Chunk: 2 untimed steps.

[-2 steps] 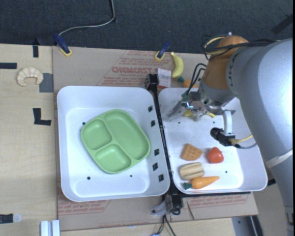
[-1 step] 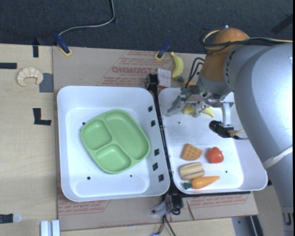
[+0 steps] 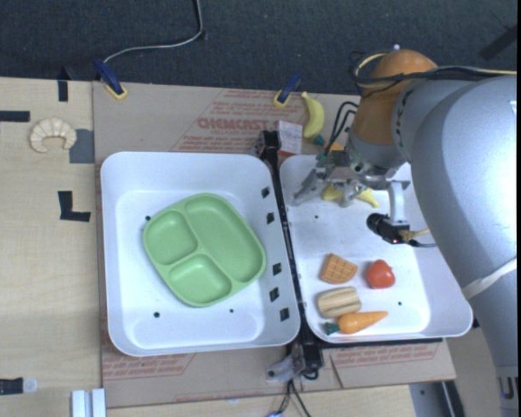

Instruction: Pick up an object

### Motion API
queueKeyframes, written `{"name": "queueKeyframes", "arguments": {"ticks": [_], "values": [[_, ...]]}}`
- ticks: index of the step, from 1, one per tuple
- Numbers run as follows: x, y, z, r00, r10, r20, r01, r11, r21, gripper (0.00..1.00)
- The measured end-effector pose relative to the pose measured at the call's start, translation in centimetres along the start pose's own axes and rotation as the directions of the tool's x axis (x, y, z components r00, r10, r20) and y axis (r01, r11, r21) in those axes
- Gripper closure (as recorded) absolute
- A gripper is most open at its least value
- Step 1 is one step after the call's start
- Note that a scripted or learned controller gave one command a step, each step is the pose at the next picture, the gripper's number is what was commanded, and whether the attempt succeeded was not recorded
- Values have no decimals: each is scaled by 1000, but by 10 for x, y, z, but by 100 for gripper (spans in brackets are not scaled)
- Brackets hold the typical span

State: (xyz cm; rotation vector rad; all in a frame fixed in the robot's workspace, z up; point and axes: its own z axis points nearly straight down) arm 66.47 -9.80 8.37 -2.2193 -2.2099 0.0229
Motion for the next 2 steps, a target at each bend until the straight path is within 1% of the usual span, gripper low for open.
{"name": "queueKeyframes", "arguments": {"ticks": [2], "values": [[0,0,0,1000,-1,1,1,1000,0,0]]}}
